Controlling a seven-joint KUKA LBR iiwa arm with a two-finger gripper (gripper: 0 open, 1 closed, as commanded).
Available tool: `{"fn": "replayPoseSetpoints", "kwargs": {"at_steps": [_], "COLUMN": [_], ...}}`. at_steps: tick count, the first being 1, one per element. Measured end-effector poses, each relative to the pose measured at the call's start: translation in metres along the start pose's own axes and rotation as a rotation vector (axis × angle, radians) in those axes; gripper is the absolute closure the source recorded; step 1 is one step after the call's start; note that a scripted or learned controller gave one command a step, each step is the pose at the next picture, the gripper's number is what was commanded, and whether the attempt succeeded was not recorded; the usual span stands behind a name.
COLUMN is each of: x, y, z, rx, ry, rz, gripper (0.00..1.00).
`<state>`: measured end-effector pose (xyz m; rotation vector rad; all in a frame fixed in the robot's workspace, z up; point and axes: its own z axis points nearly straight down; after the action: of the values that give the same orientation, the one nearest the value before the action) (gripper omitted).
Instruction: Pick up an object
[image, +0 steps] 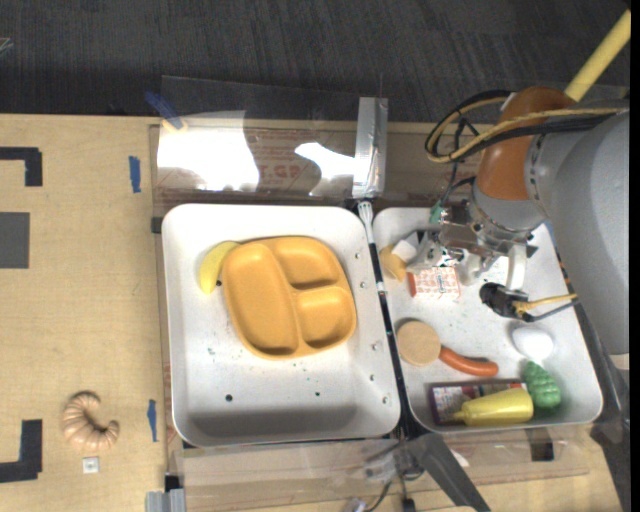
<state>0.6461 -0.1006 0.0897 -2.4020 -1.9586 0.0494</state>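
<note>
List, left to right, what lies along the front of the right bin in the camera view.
Dark purple rectangular packet → yellow plastic squeeze bottle → green knobbly toy vegetable. The orange sausage-shaped toy lies just behind, so I leave it out.

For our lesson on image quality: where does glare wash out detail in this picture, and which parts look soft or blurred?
Camera view: strong glare whitens the clear sheet behind the left bin; the bin's lower inner wall lies in soft shadow; the end effector and small items beside it look blurry; the orange tray reads clearly.
</note>
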Motion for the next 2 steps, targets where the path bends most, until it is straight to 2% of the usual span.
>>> {"fn": "replayPoseSetpoints", "kwargs": {"at_steps": [1, 2], "x": [-0.005, -0.007], "y": [-0.013, -0.011], "z": [0.0, -0.013], "rx": [-0.04, -0.055], "ry": [0.009, 0.002], "rz": [0.069, 0.071], "gripper": [0.0, 1.0]}}
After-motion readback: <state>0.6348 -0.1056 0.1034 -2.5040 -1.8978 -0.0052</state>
